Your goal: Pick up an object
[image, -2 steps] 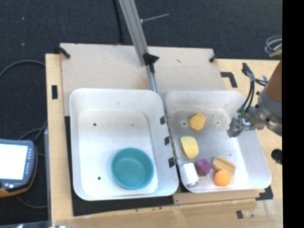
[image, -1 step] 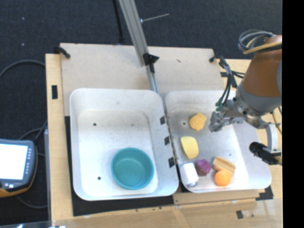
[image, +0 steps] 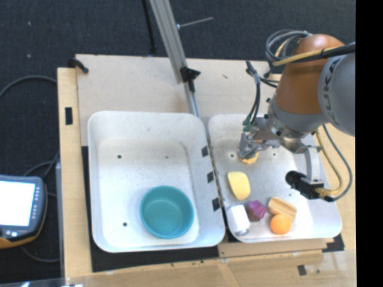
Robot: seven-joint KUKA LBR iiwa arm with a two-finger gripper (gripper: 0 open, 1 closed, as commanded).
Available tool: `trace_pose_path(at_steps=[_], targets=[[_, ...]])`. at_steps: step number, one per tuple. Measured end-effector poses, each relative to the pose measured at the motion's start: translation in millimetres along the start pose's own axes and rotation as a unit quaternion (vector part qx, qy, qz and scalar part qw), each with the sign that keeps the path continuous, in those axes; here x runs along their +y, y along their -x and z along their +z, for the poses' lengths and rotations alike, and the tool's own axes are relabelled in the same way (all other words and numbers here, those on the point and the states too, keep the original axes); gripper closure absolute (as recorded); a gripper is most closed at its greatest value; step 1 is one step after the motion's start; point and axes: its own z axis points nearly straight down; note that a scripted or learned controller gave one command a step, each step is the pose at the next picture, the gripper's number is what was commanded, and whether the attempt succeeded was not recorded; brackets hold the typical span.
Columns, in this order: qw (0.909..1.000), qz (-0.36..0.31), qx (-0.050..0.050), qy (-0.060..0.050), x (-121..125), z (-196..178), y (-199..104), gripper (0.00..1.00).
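Note:
My gripper hangs over the upper left part of the right bin, pointing down. A small tan-yellow piece shows at its fingertips, and the fingers are closed on it; whether it touches the bin floor is unclear. Below it lies a pale yellow block. Along the bin's front edge sit a white cylinder, a purple piece, a tan block and an orange ball.
The left bin holds a teal bowl near its front. A metal pole slants up from between the bins at the back. A black fitting and cables hang off the arm over the right bin.

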Motion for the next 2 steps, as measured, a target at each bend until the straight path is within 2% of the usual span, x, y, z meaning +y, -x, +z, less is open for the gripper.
trace_pose_path(at_steps=[1,2], targets=[[1.0,0.0,0.0,0.0,14.0,0.8,-60.8,1.0],[1.0,0.001,0.0,0.0,28.8,-8.4,-106.0,1.0]])
